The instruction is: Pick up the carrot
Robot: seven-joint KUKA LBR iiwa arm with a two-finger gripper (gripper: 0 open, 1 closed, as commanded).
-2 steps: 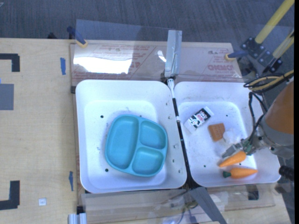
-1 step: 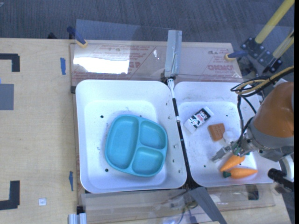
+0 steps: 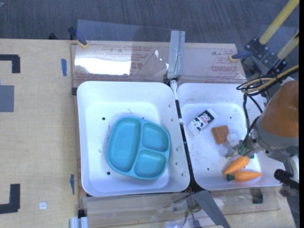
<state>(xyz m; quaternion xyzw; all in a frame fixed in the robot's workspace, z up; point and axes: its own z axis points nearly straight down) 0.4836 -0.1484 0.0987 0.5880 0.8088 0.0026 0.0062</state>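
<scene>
Two orange carrots lie at the front of the right bin (image 3: 209, 175). One carrot (image 3: 237, 165) is tilted, its upper end pointing to the back right. The other carrot (image 3: 247, 176) lies flat just in front of it, with a green stub at its left end. My gripper (image 3: 241, 149) comes in from the right under the orange wrist band and hangs right at the upper end of the tilted carrot. The arm's body hides how the gripper meets that carrot.
A brown square cracker (image 3: 220, 134) and a small black-and-white carton (image 3: 202, 121) lie further back in the right bin. The left bin (image 3: 95, 103) holds a blue divided plate (image 3: 138, 147). A clear panel stands behind both bins.
</scene>
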